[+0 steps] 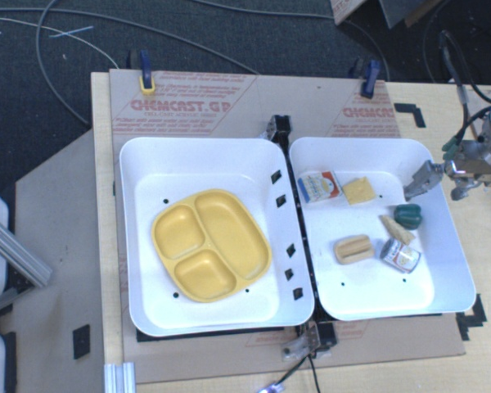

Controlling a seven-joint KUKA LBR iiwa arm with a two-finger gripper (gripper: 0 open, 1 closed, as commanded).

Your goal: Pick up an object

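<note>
The gripper (442,182) hung over the right bin's (450,285) far right edge, fingers spread and holding nothing. Just below sat a green thing (407,214), a can (401,256), a tan block (353,249) and cheese (359,191) (left bin (139,219) had a yellow tray (211,244)).

The brown board (254,105) under the two white bins (147,162) bears red print: "CHEMCAST GP" reads clearly behind the left bin, and the same print behind the right bin is partly covered. The smaller lines beneath each are too fine to read.
</note>
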